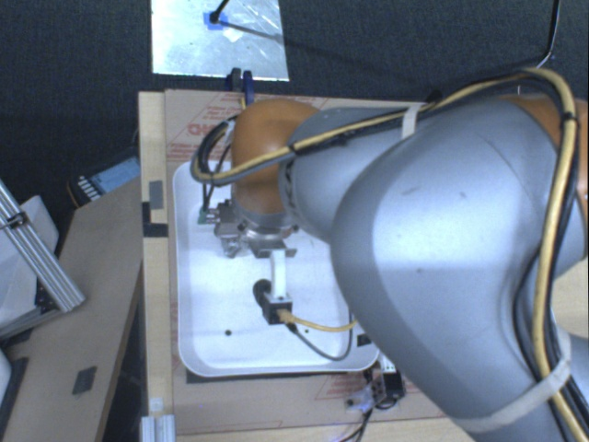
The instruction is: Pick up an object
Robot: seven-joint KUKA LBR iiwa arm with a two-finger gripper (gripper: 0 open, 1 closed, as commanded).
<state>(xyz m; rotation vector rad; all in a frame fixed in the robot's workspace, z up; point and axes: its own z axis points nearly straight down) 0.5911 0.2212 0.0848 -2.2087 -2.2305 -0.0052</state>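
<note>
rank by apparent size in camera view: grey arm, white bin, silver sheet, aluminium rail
1. grey arm, nearest the camera, so inflated
2. white bin, partly covered by the arm
3. silver sheet
4. aluminium rail

Light looks bright and even to me. The shiny sheet (219,26) at upper left glares. The close arm (442,247) looks slightly soft.

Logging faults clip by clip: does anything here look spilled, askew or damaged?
Nothing stands out. The bin sits straight on the bench, with no spill or break showing. One tiny dark speck lies on its floor, too small to identify. The gripper hangs over the bin. The arm covers the right side, so that part is unchecked.
</note>
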